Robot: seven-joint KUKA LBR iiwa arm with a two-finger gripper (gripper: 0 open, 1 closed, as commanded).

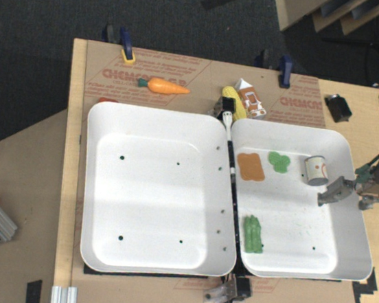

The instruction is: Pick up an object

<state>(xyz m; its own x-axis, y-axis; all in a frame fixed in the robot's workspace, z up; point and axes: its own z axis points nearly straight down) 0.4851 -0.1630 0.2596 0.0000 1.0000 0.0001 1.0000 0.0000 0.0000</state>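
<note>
Green ridged strip point(253, 233) lies flat in right bin point(327, 266).

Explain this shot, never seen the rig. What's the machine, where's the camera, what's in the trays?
One camera looks down at a slant on a bench with two shallow white bins. The robot arm comes in from the right; its gripper hovers over the right bin, and nothing visible is held. That bin contains a brown flat piece, a small green lump, a grey cup-like object and a long green piece. The left bin sits beside it. Outside the bins, on the cardboard behind, lie a toy carrot and a yellow item.
</note>
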